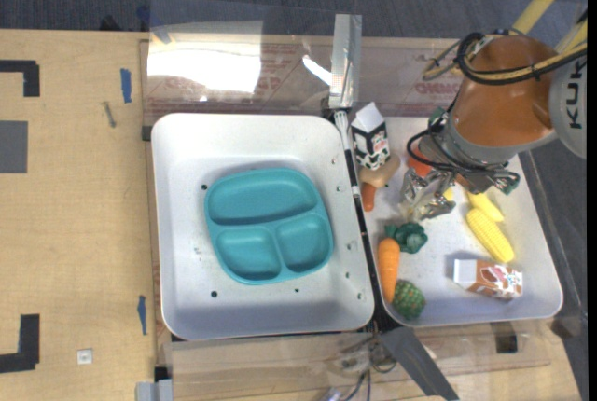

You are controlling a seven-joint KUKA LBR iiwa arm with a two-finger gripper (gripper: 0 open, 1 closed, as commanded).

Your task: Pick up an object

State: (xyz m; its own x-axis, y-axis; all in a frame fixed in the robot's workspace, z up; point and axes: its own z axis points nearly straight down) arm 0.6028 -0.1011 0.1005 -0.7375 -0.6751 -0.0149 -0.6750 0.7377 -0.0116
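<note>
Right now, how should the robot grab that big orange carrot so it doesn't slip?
Probably around the thick orange middle of the carrot, coming straight down from above. It lies flat in the right bin, long and narrow, pointing toward the broccoli, so fingers should close across its narrow width. Its leafy green top looks too soft to grip. The bin's wall close on its left may crowd one finger.

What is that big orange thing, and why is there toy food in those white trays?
That orange and grey thing is a robot arm. A camera above the bench looks down on it. At the arm's end is its gripper, a little claw for grabbing things, hanging over the right bin. In that bin lie toy foods: a carrot, corn, broccoli, a milk carton and a small snack pack. The left bin has a blue divided plate. I can't tell whether the claw holds anything yet.
</note>
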